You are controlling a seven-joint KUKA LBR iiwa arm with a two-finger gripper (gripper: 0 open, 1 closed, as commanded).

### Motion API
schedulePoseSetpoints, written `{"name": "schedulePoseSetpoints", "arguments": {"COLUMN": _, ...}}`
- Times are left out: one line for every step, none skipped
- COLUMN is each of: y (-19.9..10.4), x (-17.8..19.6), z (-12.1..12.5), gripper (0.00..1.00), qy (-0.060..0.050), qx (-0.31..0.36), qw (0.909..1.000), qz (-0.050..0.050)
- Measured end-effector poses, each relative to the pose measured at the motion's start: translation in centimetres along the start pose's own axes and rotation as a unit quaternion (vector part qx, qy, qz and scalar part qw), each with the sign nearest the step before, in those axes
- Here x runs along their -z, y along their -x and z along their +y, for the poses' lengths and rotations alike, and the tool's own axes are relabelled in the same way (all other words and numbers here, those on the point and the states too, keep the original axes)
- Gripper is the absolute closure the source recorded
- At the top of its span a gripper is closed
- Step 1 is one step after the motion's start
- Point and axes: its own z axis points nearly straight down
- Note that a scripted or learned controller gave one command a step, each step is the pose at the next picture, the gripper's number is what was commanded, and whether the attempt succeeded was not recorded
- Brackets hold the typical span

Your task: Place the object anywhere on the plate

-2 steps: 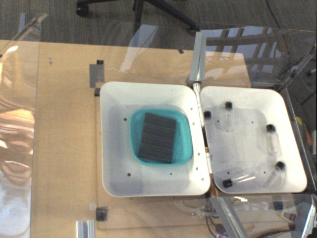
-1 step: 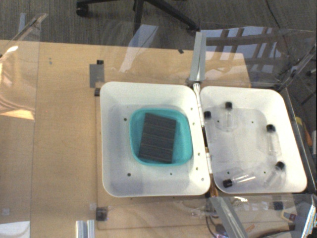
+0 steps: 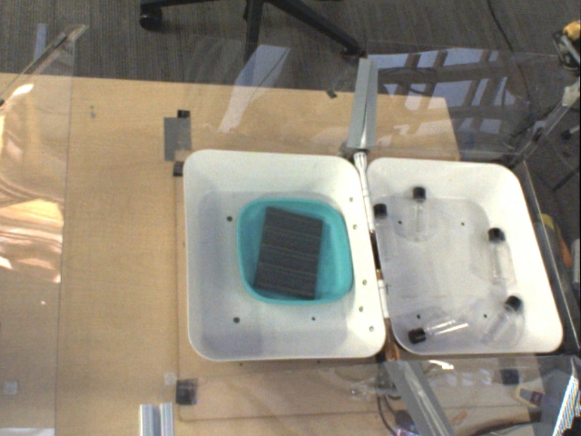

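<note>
Gripper state cannot be told from where I stand. Dark grey ribbed rectangular block (image 3: pixel 290 252) lies flat on the teal square plastic plate (image 3: pixel 338 252), long axis near-to-far.

A dark grey block (image 3: pixel 290 252) with ridges across its top lies flat on a teal plate (image 3: pixel 338 266). The block sits near the middle of the plate, its long side pointing toward 12 o'clock, tipped a little toward 1. The plate rests in the left white bin (image 3: pixel 209 243).

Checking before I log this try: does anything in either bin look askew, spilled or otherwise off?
Nothing stands out. The dark ribbed block lies flat on the teal plate in the left bin, wholly inside the rim. The right bin holds only its fixed pegs.
</note>
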Motion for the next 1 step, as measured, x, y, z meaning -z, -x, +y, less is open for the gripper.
{"name": "schedulePoseSetpoints", "arguments": {"y": 5.0, "x": 0.11, "z": -1.03, "gripper": 0.0, "qy": -0.001, "qx": -0.01, "qw": 1.0, "qz": 0.0}}
